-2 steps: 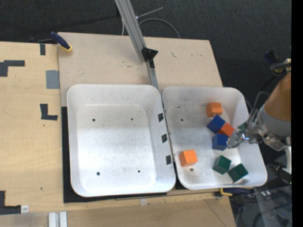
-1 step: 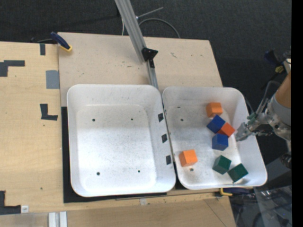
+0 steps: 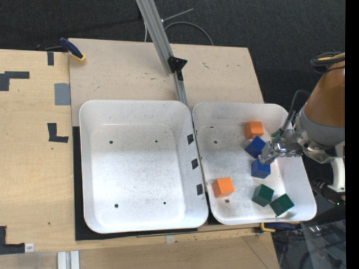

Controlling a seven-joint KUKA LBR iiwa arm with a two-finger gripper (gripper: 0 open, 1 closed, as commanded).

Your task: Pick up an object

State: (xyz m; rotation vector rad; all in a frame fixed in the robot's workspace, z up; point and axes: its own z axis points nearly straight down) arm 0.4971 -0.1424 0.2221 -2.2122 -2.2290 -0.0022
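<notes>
In the right bin (image 3: 291, 203) lie six small blocks. Two blue blocks sit right of centre in the frame: the upper blue block (image 3: 255, 147) is tilted, and the lower blue block (image 3: 260, 168) lies just below it. The gripper (image 3: 268, 155) hangs between them at their right side, close to both — whether its fingers are apart or together cannot be told, since the metal tip is small and blurred against the blocks. No block is plainly seen between the fingers.

Above the blue pair rests an orange block (image 3: 253, 129), near the bin's upper right. A second orange block (image 3: 223, 186) lies lower and to the left, well apart from the others. Two green blocks sit at the lower right: one green block (image 3: 262, 195) and, just beside it toward the corner, another green block (image 3: 282, 204).

The arm (image 3: 328, 108) enters from the right edge, orange above grey. The left bin (image 3: 90, 150) fills the frame's middle. A metal rail (image 3: 157, 27) runs down from the top toward the gap between the bins — and the wooden bench (image 3: 33, 122) spreads out left.
</notes>
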